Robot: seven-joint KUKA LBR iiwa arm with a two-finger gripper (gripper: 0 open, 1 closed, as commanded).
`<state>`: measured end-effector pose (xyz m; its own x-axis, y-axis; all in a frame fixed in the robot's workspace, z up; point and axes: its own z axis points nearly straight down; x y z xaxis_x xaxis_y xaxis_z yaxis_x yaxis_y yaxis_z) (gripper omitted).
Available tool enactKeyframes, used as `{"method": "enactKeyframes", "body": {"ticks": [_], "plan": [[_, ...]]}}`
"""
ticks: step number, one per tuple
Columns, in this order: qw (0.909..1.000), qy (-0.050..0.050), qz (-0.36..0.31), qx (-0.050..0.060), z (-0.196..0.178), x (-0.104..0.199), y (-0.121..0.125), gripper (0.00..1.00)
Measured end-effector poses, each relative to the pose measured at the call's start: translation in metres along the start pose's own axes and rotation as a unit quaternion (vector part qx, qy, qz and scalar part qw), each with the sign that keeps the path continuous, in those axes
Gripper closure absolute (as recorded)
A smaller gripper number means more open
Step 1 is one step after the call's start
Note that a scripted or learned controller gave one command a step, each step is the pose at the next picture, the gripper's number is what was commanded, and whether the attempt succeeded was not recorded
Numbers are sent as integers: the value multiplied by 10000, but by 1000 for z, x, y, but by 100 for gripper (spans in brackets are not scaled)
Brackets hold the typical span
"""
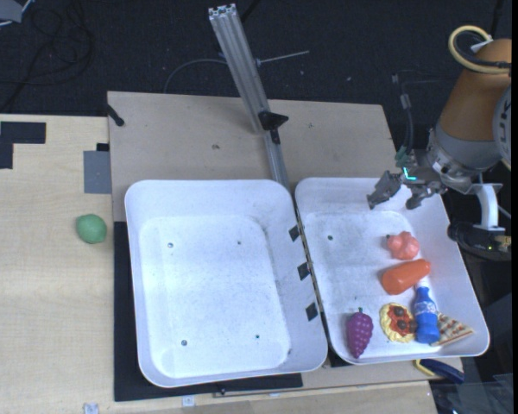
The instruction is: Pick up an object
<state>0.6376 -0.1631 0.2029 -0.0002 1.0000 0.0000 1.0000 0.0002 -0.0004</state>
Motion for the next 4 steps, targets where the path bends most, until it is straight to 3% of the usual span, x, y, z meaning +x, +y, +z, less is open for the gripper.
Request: {"method": "enactKeyframes", "body": {"ticks": [1,3,4], "plan": [[10000,0,0,0,0,0,0,0],[10000,5,-3,22,114,-4,-6,0],[10000,-1,-1,0,101,-5,-5,100]]}}
